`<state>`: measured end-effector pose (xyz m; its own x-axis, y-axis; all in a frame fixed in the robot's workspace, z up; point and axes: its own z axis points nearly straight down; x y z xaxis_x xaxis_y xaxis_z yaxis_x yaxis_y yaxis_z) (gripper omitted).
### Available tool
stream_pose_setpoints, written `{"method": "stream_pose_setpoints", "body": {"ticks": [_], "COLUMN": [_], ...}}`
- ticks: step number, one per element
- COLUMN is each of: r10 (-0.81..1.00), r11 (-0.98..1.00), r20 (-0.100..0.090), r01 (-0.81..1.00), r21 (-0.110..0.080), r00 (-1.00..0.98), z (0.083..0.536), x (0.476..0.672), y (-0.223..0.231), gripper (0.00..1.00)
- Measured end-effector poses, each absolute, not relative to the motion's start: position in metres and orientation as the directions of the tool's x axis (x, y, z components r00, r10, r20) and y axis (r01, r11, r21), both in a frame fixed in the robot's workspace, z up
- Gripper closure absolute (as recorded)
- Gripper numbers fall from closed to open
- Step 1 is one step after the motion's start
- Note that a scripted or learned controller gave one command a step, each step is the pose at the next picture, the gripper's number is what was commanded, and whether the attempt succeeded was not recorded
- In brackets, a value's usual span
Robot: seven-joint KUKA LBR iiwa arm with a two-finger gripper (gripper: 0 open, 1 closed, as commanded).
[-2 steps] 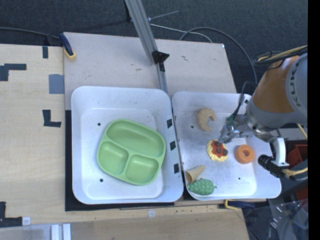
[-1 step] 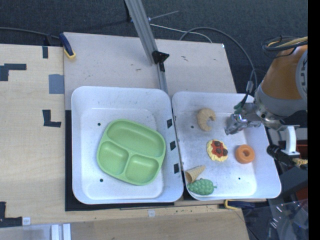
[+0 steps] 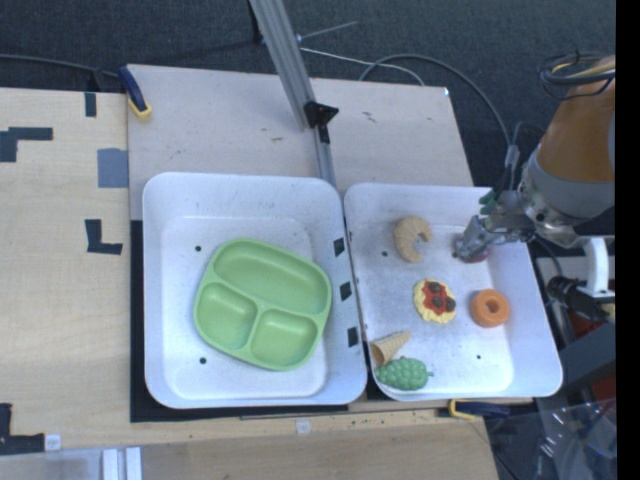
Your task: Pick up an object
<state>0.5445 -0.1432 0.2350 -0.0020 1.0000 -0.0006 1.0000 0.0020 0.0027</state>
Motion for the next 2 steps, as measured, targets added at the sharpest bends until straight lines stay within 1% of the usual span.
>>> {"method": "stream_pose_setpoints", "body": {"ticks": [1,2], "r10": [1.000,1.000], "r11": [0.005,0.008], "r20": [0.000,0.002], "r01": [1.000,1.000], "r21": [-0.001,-0.001], "r00": [-0.005,-0.008], "z": [0.226,0.236], "x": [0.547,0.557], "y": [-0.097,-0.041], "gripper": [1.00,1.00]}}
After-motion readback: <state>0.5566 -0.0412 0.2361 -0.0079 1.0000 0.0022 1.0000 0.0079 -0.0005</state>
